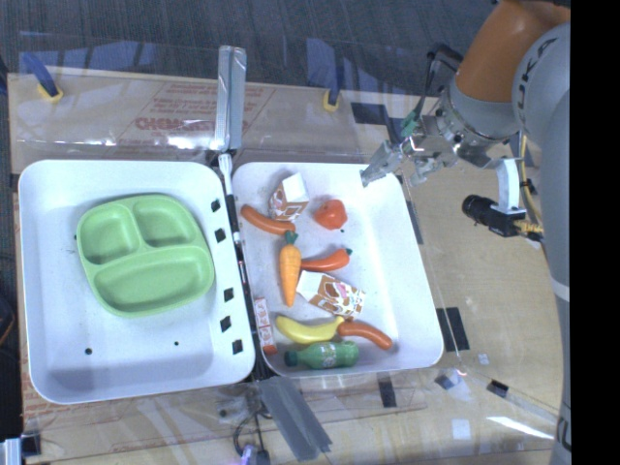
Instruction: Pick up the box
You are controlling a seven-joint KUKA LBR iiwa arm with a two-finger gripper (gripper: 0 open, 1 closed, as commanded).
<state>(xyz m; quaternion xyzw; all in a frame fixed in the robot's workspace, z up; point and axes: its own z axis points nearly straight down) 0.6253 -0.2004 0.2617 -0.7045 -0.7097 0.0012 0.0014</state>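
- The pincer (380, 170) is hovering over the right bin's (415, 289) far right corner — whether it is released or clenched, I cannot tell.
- A box (289, 198) is lying left of the pincer, near it, beside a tomato (330, 213).
- Another box (332, 295) is sitting well below the pincer — a carrot (290, 267) is lying just left of this one.

Hardly any writing can be read here. In the upper left of the frame, a clear plastic sheet (184, 114) on the table carries red printed lettering that appears upside down and too blurred to make out. The two small brown-and-white cartons in the right white bin (412, 289), one near its top (288, 199) and one lower down (332, 295), bear printed patterns, but no words or numbers are legible.
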